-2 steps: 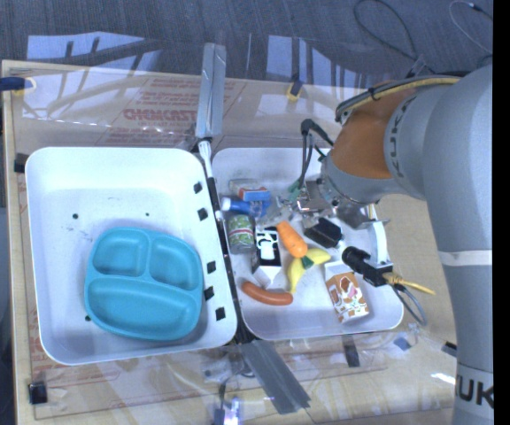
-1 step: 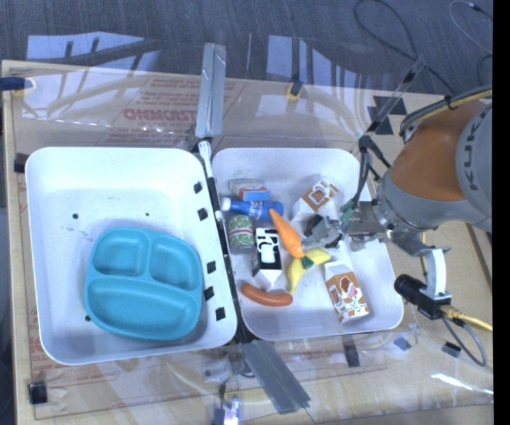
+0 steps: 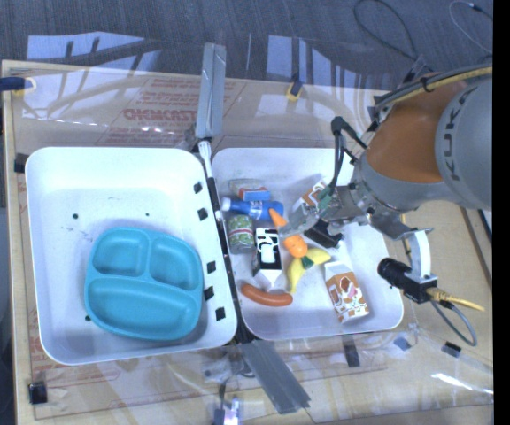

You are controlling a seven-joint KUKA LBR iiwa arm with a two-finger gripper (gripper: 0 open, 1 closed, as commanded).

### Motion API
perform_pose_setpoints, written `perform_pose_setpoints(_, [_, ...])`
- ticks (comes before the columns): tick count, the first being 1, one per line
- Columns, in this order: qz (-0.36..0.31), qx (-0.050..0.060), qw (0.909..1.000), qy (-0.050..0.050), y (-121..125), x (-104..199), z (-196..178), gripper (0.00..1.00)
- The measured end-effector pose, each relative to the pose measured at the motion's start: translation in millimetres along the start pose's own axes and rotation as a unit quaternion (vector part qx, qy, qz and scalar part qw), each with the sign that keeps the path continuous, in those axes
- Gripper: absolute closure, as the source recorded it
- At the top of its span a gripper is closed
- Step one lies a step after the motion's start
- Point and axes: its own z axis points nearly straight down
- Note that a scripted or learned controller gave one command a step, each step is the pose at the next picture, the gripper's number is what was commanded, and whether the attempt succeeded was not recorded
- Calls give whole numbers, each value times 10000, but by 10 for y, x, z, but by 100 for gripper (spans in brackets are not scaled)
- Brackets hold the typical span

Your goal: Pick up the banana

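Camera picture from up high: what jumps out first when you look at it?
The big turquoise plastic divided plate lies alone in the left white bin. In the right white bin sits a jumble of toy food, a yellow banana among it. The grey arm's gripper hangs just above that pile.

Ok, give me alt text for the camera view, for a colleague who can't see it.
The arm's pincer hovers in the right bin, just above and right of the yellow banana, which lies among a sausage, a carrot, a small carton and cans. The left bin holds a blue divided plate.
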Motion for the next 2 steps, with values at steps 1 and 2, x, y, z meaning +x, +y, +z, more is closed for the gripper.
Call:
perform_pose_setpoints(1, [-875, -102, 9961, -50, -80, -471, 1054, 0])
perform_pose_setpoints(2, [-702, -77, 9975, -49, -394, -483, 1208, 0])
